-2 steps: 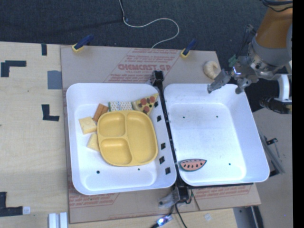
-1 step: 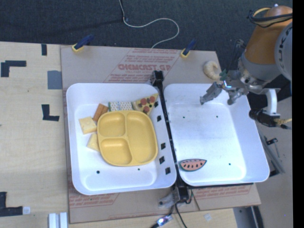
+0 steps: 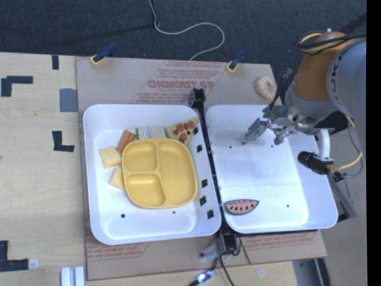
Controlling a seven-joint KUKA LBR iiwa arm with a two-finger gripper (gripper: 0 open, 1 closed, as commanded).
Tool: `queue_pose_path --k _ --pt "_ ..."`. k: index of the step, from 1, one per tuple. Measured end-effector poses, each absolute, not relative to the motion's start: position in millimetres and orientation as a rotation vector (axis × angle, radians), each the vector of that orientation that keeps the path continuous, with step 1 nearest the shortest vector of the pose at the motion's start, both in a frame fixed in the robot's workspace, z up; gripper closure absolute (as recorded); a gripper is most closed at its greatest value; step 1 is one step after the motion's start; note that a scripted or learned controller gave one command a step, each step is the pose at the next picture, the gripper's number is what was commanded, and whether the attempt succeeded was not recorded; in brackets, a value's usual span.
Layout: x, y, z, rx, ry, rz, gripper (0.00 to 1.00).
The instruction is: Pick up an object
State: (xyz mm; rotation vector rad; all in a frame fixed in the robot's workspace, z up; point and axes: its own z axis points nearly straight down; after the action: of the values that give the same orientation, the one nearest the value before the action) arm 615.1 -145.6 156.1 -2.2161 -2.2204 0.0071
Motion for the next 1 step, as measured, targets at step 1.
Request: queue_pose_path --k 1 --pt "614.0 -140.4 112.3 -2.216 -2.222 0.005 0.00"
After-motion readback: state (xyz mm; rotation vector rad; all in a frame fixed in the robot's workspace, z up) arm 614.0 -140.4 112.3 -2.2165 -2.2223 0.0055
